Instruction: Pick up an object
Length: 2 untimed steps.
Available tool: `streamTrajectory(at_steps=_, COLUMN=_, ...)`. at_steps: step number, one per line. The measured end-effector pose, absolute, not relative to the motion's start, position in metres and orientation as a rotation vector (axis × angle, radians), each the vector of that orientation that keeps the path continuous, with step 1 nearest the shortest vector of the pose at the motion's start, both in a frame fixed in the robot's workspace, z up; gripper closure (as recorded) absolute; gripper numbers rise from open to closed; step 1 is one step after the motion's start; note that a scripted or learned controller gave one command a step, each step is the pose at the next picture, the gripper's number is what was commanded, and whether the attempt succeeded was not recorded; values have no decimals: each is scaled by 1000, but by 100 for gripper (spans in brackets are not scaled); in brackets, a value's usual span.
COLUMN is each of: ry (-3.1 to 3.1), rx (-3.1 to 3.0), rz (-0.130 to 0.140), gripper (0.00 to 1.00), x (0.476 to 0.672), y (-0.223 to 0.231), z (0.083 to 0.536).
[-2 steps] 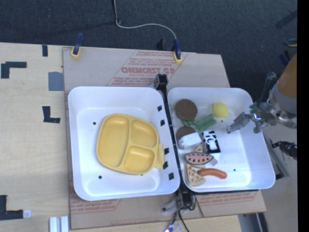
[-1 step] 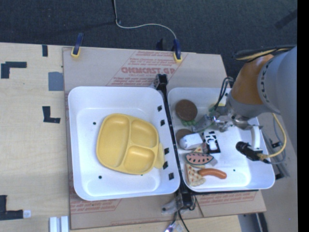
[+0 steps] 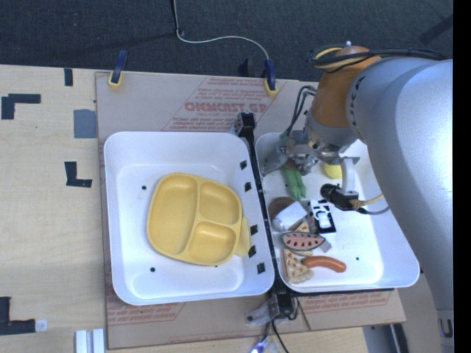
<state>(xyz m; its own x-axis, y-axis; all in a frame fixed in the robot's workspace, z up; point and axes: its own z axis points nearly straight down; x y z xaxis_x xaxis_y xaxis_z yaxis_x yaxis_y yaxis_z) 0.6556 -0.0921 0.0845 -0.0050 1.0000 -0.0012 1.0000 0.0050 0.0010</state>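
Faint red print, seemingly "CHEMCAST GP", repeated across the brown board (image 3: pixel 221 105) beneath the bins.

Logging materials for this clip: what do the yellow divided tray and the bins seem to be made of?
Yellow divided tray: likely moulded plastic, matte to satin; one even colour, rounded compartment walls, soft highlights.
Left bin and right bin: apparently thin white plastic, smooth and slightly glossy, with rounded corners and a rolled rim. Neither can be confirmed from looks alone.

left bin (image 3: pixel 121 219): yellow divided tray (image 3: pixel 195 217) filled the middle, bare floor only along the walls | right bin (image 3: pixel 394 267): toy foods crowded the near-left part, arm (image 3: pixel 383 116) loomed over the far end, bare floor lay at the near-right | divider (image 3: pixel 259 212): black clips along it
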Motion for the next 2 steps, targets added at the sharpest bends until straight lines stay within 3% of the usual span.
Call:
streamTrajectory(at_steps=1, ry=2226, rx=2219, rz=-3, gripper=100, x=653, y=-93, z=94)
streamTrajectory(at_steps=2, ry=2228, rx=2226, rz=-9, gripper=100, x=588, y=-26, z=183)
